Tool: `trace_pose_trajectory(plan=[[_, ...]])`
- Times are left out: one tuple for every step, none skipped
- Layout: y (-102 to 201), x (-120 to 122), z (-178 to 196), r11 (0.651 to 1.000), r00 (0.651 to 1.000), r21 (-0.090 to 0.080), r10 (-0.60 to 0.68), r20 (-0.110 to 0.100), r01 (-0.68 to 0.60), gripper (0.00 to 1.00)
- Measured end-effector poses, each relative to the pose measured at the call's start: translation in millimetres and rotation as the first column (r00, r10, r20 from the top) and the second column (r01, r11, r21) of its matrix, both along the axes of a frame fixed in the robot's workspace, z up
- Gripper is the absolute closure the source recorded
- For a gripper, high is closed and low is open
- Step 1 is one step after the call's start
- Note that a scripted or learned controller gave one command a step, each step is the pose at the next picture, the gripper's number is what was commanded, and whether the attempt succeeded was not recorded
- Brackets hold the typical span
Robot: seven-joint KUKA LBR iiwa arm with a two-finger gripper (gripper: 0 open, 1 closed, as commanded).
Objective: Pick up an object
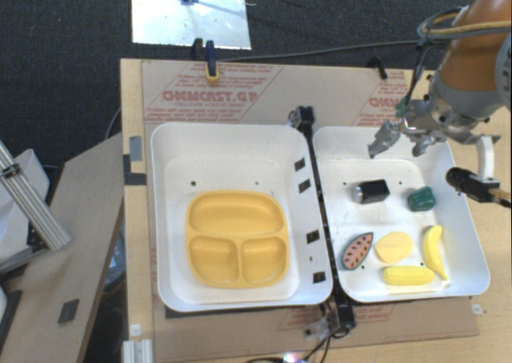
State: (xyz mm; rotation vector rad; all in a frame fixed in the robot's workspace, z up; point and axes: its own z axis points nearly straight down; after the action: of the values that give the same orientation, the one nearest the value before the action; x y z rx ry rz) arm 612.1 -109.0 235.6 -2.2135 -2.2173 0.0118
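You are looking down on the table (pixel 240 81), which is carrying two shallow white bins side by side. The left bin (pixel 172 153) is holding a yellow divided tray (pixel 237 237). The right bin (pixel 460 273) is holding the candidate objects: a black block (pixel 370 191) near its centre, a green piece (pixel 421 199) at 3 o'clock from the block, a round yellow slice (pixel 394 247) below them, a banana (pixel 434 249) at 3 o'clock from the slice, a corn cob (pixel 409 275) at 6 o'clock from the slice, and a striped oval piece (pixel 358 250) at 9 o'clock from it. The gripper (pixel 404 139) is hovering over the far edge of the right bin, at 1 o'clock from the black block and apart from it. Its fingers are spread apart and are grasping nothing. The arm (pixel 474 41) is reaching in from the 3 o'clock side
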Motion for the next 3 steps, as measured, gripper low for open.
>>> trace_pose_trajectory(plan=[[0.3, 2.0, 7.7, 1.000, 1.000, -0.001, 0.002, 0.013, -0.002, 0.00], [0.6, 3.7, -54.4, 1.000, 1.000, -0.001, 0.000, 0.010, 0.000, 0.00], [7.2, 7.2, -114.0, 1.000, 1.000, 0.000, 0.002, 0.010, -0.002, 0.00]])
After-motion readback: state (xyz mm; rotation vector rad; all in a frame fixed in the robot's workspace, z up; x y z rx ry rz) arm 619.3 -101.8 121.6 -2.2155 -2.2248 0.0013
